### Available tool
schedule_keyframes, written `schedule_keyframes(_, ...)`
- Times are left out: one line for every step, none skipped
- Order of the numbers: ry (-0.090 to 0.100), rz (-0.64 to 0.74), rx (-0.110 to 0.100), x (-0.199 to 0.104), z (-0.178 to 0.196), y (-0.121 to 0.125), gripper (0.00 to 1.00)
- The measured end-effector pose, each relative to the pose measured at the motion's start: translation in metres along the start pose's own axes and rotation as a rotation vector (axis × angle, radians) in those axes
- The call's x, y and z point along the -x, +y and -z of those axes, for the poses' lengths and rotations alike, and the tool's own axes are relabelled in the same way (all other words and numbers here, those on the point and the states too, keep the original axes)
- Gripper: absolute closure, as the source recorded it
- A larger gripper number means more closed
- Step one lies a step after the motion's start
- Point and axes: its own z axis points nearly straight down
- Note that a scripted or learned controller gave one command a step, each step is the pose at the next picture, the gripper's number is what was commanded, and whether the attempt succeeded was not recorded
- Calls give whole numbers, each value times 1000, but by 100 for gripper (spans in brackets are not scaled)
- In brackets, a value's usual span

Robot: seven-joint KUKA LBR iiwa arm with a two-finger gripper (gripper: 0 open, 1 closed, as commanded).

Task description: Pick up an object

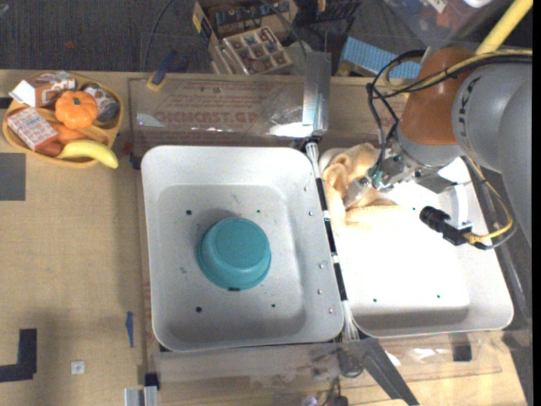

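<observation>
Gripper point(378, 178) sits at the right bin's point(439, 303) upper left, against a tan cloth point(347, 172); I can't tell its grip. Teal bowl point(235, 253) lies mid-left bin point(169, 184).

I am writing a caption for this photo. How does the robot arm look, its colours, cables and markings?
The arm is rounded and grey, with dark letters on its side and an orange band above the wrist. Black cables loop around that band, and a yellow-tipped cable hangs below.

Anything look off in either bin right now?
Mostly tidy. The teal bowl sits upside down in the left bin. In the right bin, a crumpled pale cloth is bunched against the back-left corner by the gripper.
</observation>
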Motion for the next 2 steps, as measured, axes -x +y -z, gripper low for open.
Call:
schedule_keyframes(-2, -1, 6, 1, 12, 2, 100)
schedule_keyframes(2, 315, -3, -31, 95, 35, 100)
